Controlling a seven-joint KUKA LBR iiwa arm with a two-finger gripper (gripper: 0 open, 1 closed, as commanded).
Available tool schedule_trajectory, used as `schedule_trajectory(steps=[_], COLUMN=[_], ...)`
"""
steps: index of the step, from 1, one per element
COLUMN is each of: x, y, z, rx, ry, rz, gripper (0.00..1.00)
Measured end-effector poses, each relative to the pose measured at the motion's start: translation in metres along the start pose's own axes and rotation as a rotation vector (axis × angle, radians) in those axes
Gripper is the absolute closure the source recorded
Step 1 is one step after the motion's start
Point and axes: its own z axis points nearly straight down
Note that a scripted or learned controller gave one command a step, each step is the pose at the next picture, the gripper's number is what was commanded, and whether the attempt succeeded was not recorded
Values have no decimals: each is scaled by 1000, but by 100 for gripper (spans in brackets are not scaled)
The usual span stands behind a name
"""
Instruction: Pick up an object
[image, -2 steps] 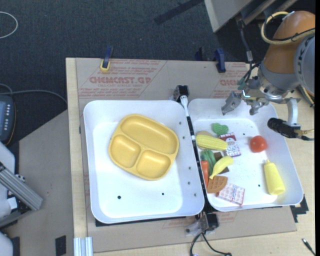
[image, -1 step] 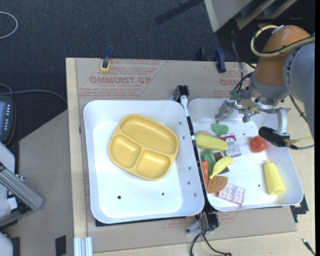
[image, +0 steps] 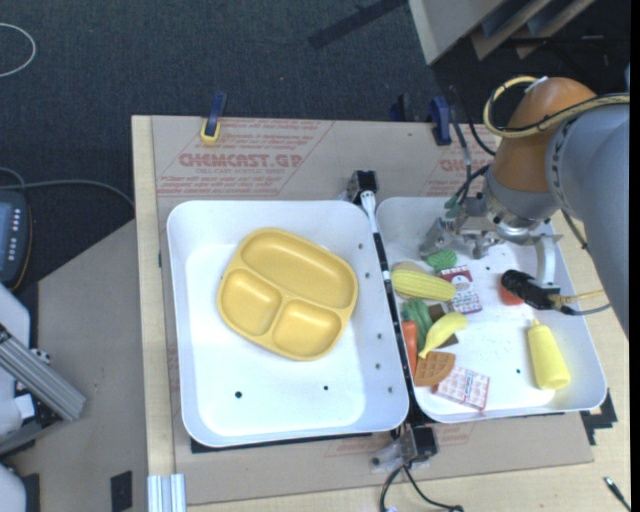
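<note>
Corn cob (image: 422, 285), long axis lying left-right, is seen just below-left of the gripper (image: 462, 232), whose open-or-closed state cannot be told.

— What is seen at the gripper (image: 452, 235)?

— It is lowered into the far end of the right bin (image: 580, 345); whether anything is held cannot be told.

— And beside it?

— A corn cob (image: 422, 285) is seen just nearer than it, a banana (image: 442, 331) beyond that. A yellow bottle (image: 547, 356) is placed well apart. A yellow divided plate (image: 288, 293) is seen in the left bin (image: 205, 395), far across.
</note>
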Motion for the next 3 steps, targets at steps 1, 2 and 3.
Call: schedule_trajectory(steps=[1,2,3], x=[0,-3,4], y=[2,1,8], z=[-14,-58,-118], rx=[-7,-11,-13], ry=[-2,-2,-3], rz=[0,2,-1], gripper=[100,100,100])
